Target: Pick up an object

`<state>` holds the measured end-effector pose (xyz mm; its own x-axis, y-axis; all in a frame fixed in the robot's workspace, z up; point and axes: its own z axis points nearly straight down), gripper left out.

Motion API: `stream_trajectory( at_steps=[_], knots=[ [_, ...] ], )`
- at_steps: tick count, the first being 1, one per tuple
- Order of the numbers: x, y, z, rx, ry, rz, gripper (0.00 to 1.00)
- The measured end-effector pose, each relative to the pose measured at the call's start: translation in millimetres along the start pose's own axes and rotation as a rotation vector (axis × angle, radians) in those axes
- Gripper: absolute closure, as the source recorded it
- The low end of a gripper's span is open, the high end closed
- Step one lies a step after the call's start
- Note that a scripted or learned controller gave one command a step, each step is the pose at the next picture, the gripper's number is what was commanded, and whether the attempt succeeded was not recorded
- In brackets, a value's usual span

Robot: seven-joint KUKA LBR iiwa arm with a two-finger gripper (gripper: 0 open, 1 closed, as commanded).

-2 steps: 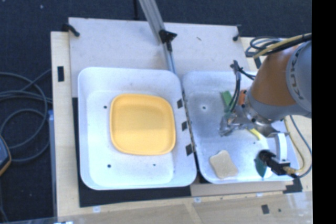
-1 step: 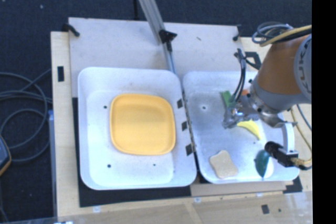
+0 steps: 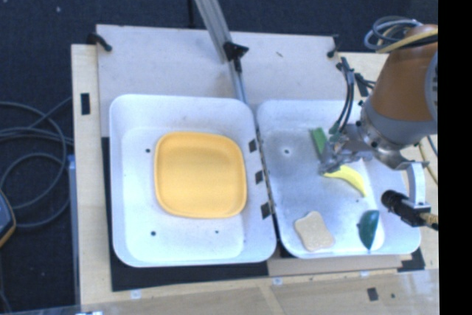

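Observation:
My gripper [image 3: 332, 162] hangs low over the right bin [image 3: 287, 188], near its middle. Its tips sit right at the left end of a yellow banana [image 3: 351, 178] that lies on the bin floor. A green stick-like object [image 3: 318, 139] lies just up and left of the gripper. Near the bin's front edge rest a tan slice of bread [image 3: 315, 230] and a teal object [image 3: 368, 226]. The arm's body hides how the fingers stand, and nothing shows clearly between them.
The left bin [image 3: 129, 158] holds a square yellow plate [image 3: 200, 174]. A grey metal pole [image 3: 210, 4] slants down to the seam between the bins. Loose cables lie on the dark floor at the left.

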<state>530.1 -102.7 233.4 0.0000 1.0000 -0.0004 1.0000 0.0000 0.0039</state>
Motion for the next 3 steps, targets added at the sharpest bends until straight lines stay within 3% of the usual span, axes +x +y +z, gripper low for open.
stream_trajectory(
  at_steps=[3],
  knots=[
    [149.0, 39.7, -23.7, 0.004, 0.001, -0.004, 1.00]
  ],
)
